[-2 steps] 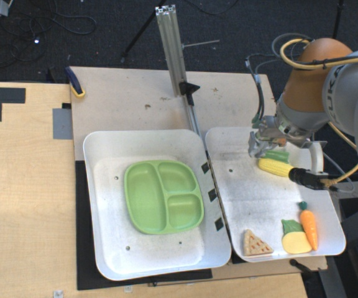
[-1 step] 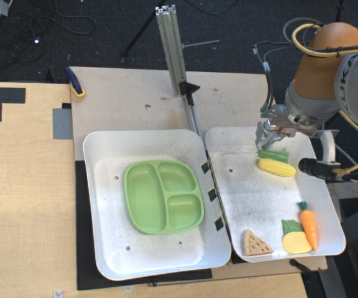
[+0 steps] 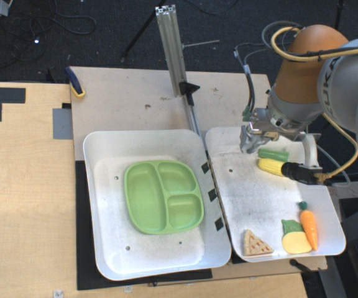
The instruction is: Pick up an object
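My gripper [image 3: 251, 143] hangs over the far left part of the right bin [image 3: 253, 197], low above its floor. A toy corn cob [image 3: 271, 162], yellow with a green husk, lies just to its right, close beside it and not between its jaws. Near the front right corner lie an orange carrot [image 3: 309, 228], a yellow piece with a green top [image 3: 295, 241] and a tan waffle-patterned wedge [image 3: 255, 244]. In the left bin [image 3: 104, 228] rests a green divided plate [image 3: 163, 195].
An upright aluminium post [image 3: 173, 51] stands behind the bins, at the gap between them. Black clips [image 3: 211, 194] sit along the seam where the two bins meet. A pale wooden bench top [image 3: 23, 191] spreads to the left.
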`<state>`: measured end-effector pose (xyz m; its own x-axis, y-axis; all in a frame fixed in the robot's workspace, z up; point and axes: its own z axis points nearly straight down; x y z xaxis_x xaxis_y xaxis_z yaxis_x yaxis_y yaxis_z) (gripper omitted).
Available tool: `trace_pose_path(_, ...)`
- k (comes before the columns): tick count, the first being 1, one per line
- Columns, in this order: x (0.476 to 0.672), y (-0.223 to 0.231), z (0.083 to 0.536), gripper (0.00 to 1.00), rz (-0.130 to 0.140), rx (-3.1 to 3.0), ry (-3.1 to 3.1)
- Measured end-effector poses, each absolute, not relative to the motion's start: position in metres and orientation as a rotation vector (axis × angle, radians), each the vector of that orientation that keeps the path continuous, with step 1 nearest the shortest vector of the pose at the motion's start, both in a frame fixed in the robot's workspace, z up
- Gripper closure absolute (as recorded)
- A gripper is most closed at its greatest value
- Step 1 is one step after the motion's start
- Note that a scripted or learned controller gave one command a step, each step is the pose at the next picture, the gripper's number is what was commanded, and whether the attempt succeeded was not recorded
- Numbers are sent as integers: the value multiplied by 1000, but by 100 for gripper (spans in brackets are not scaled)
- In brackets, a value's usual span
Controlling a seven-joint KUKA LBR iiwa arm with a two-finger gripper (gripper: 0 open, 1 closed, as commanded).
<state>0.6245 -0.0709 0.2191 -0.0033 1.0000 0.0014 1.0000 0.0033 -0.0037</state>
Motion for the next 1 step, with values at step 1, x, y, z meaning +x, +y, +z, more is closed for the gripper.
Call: trace_pose_path(1, 616, -15, 229, 100, 1, -2212, -2224)
